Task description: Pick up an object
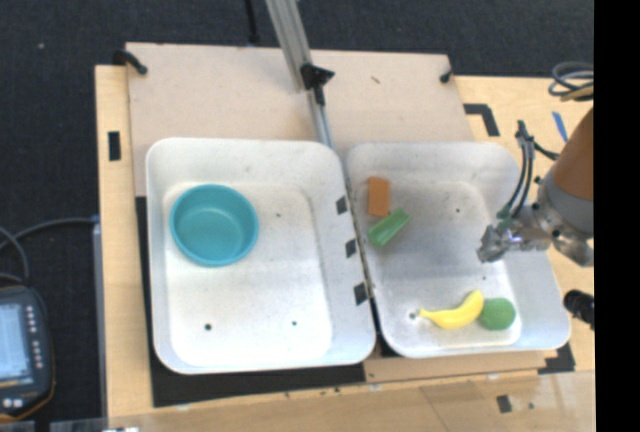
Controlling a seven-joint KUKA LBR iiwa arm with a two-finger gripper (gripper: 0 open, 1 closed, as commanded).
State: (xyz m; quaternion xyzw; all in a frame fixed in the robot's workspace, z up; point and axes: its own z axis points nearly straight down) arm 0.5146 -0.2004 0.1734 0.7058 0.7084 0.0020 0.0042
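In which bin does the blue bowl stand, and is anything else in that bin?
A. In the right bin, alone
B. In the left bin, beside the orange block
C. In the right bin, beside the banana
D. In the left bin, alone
D: the blue bowl stands in the left bin with nothing beside it, while the banana and orange block lie in the right bin.

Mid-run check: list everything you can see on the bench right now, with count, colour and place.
bins: 2, white, side by side on the bench, left bin, right bin
bowl: 1, teal, left bin, upper left
block: 1, orange, right bin, upper left
green piece: 1, green, just below the block
banana: 1, yellow, right bin, lower edge
ball: 1, green, beside the banana's right end
end effector: 1, grey, over the right bin's right side
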